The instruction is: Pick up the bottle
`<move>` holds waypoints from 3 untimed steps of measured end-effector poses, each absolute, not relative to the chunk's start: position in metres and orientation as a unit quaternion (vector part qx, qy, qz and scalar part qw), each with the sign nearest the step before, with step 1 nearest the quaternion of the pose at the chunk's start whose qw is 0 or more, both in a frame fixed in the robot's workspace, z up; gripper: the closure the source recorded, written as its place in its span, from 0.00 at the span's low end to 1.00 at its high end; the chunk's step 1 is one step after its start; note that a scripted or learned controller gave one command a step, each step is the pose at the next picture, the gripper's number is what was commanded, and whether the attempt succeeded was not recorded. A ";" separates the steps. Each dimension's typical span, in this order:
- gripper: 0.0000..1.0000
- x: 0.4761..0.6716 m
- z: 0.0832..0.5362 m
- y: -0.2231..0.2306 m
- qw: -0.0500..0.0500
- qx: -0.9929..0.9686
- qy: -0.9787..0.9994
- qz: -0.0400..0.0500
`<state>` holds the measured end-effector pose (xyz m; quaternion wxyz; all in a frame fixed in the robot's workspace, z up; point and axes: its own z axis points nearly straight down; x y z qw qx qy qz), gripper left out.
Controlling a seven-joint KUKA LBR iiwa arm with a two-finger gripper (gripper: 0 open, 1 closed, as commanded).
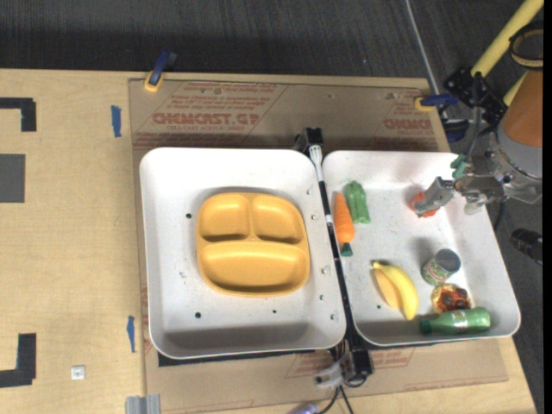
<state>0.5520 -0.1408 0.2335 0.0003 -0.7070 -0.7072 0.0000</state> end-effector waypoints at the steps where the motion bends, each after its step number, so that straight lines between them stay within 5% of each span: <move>1: 0.00 0.565 0.086 -0.097 0.000 -0.814 -0.581 -0.001; 2: 0.00 0.624 0.185 -0.043 0.000 -0.832 -0.555 -0.001; 3: 0.00 0.594 0.185 -0.030 0.001 -0.907 -0.420 0.002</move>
